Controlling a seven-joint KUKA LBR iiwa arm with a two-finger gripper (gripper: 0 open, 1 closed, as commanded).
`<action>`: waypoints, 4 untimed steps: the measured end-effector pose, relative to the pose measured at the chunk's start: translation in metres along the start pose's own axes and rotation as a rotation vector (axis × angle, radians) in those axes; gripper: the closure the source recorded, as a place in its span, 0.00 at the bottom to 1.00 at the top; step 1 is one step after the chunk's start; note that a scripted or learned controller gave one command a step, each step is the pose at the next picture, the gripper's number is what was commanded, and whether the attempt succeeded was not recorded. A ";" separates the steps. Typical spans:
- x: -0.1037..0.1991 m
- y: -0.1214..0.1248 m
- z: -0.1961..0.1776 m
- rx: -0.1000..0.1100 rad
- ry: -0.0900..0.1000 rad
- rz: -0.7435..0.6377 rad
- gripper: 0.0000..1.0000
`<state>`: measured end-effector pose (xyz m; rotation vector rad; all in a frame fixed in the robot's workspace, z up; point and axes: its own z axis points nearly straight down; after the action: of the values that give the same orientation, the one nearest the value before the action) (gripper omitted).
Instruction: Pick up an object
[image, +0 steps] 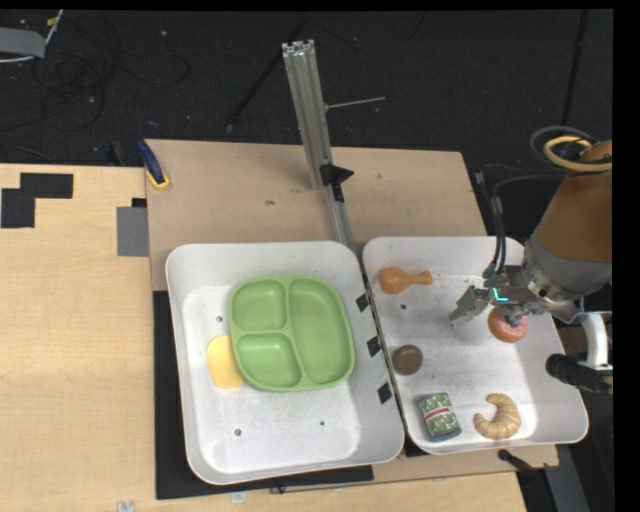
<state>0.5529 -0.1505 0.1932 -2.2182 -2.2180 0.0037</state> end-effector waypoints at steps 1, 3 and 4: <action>0.000 0.000 -0.001 -0.002 0.000 0.000 0.00; 0.010 -0.005 0.099 -0.005 -0.001 -0.001 0.00; 0.004 -0.003 0.084 -0.016 -0.012 0.005 1.00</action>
<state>0.5491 -0.1465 0.1089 -2.2373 -2.2266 -0.0004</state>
